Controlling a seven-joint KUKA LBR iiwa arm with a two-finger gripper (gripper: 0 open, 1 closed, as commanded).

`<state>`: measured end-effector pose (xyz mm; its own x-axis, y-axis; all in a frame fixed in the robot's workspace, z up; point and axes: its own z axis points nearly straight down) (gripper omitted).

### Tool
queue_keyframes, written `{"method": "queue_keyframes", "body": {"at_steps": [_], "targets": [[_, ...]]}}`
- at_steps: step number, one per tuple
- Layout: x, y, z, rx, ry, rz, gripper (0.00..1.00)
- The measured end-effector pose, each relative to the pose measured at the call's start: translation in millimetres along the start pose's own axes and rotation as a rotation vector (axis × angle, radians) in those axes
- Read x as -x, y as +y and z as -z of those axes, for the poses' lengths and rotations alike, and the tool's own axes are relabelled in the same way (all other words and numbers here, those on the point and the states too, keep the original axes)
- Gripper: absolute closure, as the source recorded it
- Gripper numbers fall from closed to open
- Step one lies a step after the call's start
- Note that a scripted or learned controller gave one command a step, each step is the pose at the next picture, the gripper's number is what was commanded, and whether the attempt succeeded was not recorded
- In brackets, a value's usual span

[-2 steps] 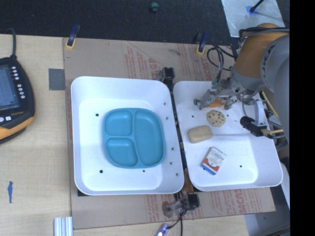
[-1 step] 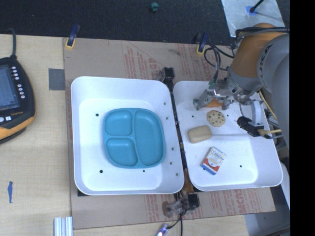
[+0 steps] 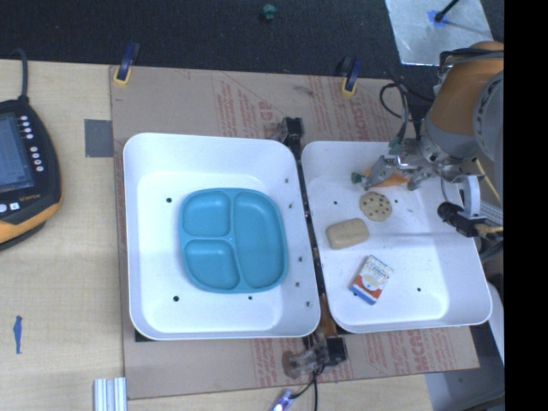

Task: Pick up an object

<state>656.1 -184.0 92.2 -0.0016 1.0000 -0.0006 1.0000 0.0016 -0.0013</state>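
Reaching into the right bin, the claw sits low at its far edge over an orange item; I judge this the grasp step. A cookie, bar and carton lie nearby. Next: closing squarely, then lifting.

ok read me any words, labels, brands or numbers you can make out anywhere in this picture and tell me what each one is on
Nothing can be read in full.
Brown cardboard sheet under the bins: faint red printed lettering, too blurred to read.
Small red, white and blue carton in the right white bin: label print too small to read.
Black and orange handheld pendant at the left edge: screen and buttons unreadable.
Round biscuit and tan block: no text.
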Motion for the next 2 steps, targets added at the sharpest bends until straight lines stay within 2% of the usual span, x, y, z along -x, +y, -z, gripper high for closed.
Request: {"method": "queue_keyframes", "body": {"at_steps": [2], "targets": [[-40,0,0,-0.006,0.002,0.004,0.0]]}}
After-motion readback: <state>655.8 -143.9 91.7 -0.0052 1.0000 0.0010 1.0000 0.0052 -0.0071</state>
